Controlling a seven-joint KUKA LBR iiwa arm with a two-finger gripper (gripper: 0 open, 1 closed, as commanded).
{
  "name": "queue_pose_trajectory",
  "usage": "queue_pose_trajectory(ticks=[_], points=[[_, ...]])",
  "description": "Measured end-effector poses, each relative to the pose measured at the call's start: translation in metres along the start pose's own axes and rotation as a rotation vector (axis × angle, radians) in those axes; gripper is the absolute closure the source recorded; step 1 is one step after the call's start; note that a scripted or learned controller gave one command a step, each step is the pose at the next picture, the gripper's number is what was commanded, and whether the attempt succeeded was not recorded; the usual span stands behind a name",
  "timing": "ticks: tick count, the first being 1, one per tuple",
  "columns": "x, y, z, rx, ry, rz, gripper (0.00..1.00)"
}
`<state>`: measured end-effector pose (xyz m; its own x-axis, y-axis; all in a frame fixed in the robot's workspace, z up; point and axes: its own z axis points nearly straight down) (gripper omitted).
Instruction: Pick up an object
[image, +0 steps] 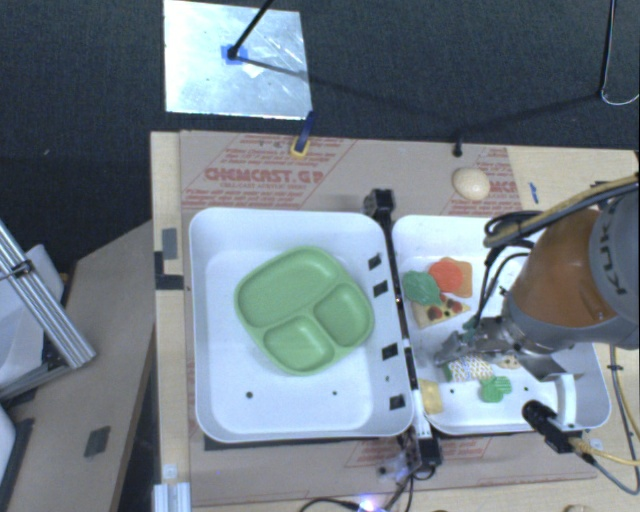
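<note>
Step in hand: approach for the grasp. The hand (462, 349) is low in the right bin (590, 405), near a patterned white piece (461, 370) and a green toy (493, 389). Whether it is open or closed cannot be told. Next move calls for centring over one object, then closing

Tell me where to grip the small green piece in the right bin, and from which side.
Take the small green piece across its narrow middle, coming straight down from above. It seems to lie flat on the floor of the right bin, with bare floor on its right, while the gripper hangs close to its upper left.
</note>
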<state>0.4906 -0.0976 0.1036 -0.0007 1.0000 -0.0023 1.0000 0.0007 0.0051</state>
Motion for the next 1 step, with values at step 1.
queue_pose_trajectory(ticks=[1], points=[[0.0013, 0.0022, 0.0166, 0.003, 0.007, -0.001, 0.0]])
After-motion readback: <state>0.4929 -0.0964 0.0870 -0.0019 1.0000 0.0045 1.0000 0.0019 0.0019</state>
